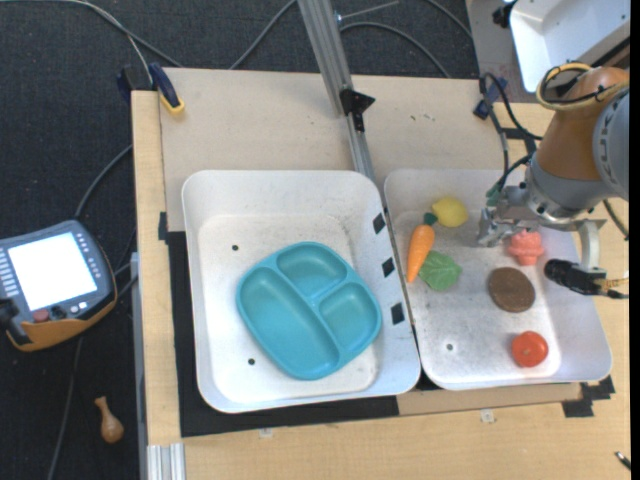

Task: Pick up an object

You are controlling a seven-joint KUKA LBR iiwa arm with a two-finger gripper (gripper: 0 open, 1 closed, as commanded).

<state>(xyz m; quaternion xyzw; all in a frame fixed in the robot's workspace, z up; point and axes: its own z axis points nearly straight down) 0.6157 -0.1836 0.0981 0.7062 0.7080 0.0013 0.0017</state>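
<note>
White bin (pixel 590 353): small pink object (pixel 525 245).

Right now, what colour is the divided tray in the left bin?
Light blue, turquoise. The divided tray shows plainly in the camera view.

Smooth matt turquoise plastic divided tray (pixel 309 309); 2 scuffed matt white plastic bins (pixel 290 196); pale wood surface (pixel 250 118); glossy red plastic tomato (pixel 529 348).
</note>
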